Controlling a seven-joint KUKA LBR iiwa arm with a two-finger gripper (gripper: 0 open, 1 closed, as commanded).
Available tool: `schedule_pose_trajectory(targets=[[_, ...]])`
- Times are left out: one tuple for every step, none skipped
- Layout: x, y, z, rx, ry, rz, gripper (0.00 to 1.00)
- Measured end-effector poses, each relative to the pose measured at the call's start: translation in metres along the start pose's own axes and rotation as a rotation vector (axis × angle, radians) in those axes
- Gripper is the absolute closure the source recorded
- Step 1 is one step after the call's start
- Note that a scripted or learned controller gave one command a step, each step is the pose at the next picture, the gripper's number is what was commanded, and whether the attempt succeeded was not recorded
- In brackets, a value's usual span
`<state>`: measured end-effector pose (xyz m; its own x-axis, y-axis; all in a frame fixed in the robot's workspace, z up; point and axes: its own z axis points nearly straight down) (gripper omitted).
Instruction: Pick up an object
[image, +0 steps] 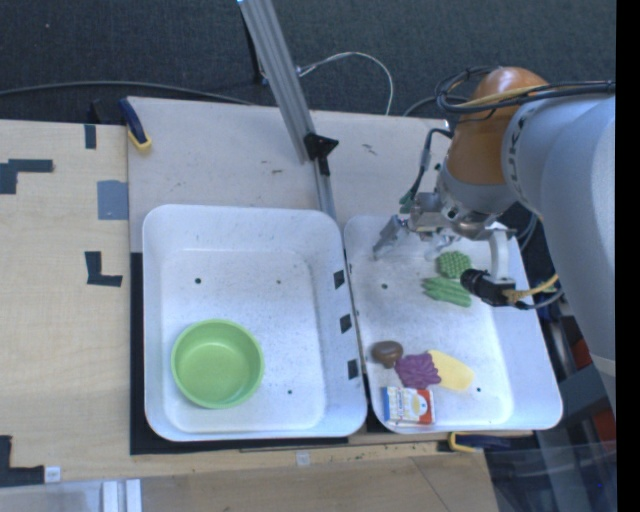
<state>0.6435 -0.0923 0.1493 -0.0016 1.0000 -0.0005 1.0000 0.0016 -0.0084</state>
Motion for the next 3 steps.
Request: schedule_pose_trajectory(targets=[[-0.004,-0.010,0.051,-0.002,0.000,0.000,0.00],[-0.003,-0.010,0.061,-0.007,-0.001,-0.001,0.00],[-0.003,-0.010,0.051,-0.006,0.000,-0.002,1.00]])
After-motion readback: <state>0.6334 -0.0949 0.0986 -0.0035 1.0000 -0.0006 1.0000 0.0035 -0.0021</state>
